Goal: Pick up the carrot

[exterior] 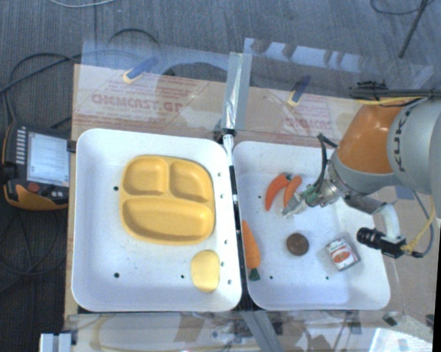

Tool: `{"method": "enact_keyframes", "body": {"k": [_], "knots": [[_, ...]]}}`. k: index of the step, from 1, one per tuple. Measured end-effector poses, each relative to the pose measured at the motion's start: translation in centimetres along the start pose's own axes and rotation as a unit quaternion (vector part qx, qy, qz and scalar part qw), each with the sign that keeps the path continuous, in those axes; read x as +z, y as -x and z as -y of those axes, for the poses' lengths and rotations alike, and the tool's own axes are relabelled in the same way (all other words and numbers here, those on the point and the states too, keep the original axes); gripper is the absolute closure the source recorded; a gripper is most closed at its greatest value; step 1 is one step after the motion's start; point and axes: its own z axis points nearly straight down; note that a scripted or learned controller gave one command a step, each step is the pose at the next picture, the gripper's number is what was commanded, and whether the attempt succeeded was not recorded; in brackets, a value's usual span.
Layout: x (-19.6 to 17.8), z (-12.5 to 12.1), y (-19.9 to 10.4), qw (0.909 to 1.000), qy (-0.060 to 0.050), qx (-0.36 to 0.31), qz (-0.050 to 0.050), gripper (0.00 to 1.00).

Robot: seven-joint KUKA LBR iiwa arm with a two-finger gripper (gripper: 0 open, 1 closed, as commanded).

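Camera view looks down at a slant on two white bins side by side, and the near-to-far order runs from the bottom of that view upward. Nearest in the right bin (363,293), a carrot (250,248) lies tight along the bin's left wall, its long axis running near to far with the green stalk end toward the near edge. Slightly farther in, around the bin's middle, sit a small brown round piece (298,244) and, toward the right wall, a little white-and-red box (341,253). Farther still, toward the far-left part of that bin, two more orange carrot-like pieces (283,189) lie side by side, touching, both tilted with their upper ends leaning right.

The gripper (294,209) hangs just beside the right one of that pair, at its near end, reaching in from the right. Its tips look close together, but whether they are spread or closed, or have anything between them, cannot be told from this angle.

The relation that matters: the pair lies just off the claw's far-left side, long axes nearly in line with the near-far direction, while the wall-hugging carrot is well apart, down toward the near-left corner. By judgement the pair is the likelier target, and a grasp would want the fingers closing across the short width of one piece; their touching leaves little room for a finger between them.

In the left bin (91,275), a yellow divided tray (168,199) sits centrally, with a pale yellow lump (205,270) nearer its near-right corner.
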Motion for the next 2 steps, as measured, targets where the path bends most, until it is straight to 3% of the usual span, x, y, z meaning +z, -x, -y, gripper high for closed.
{"method": "enact_keyframes", "body": {"k": [1, 2], "knots": [[-7.9, -4.6, -6.3, 0.9938, -0.001, -0.112, 0.002, 1.00], [-7.9, -6.3, -13.7, 0.9523, -0.001, -0.305, 0.001, 1.00]]}}
